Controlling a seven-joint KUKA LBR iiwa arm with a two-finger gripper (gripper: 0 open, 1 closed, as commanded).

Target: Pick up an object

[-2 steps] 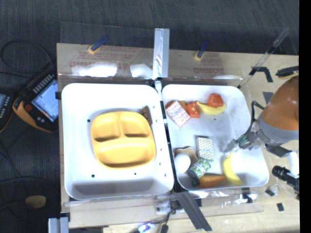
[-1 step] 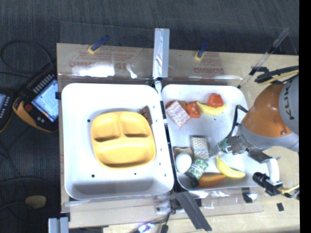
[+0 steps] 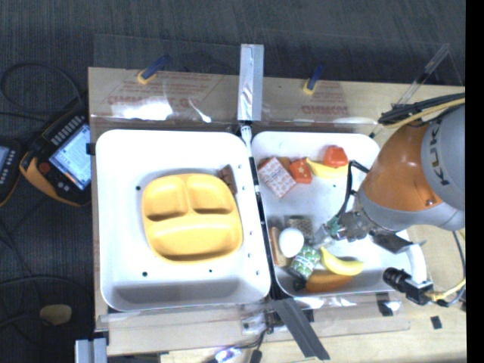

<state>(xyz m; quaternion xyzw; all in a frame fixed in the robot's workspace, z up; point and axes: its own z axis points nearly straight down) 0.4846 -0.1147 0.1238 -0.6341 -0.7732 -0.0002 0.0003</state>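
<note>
The right bin holds several small things. At its back lie a pink checked box, a red piece, a red-orange pepper and a yellow piece. Near the front sit a white egg, a green can, a yellow banana and an orange-brown roll. My gripper hangs low over the bin's middle, just right of the egg and above the banana and can. Nothing shows held in it.
The left bin holds a yellow compartment tray with a small brown item at its back right corner. The arm's orange and grey body covers the right bin's right side. A handheld pendant lies left of the bench.
</note>
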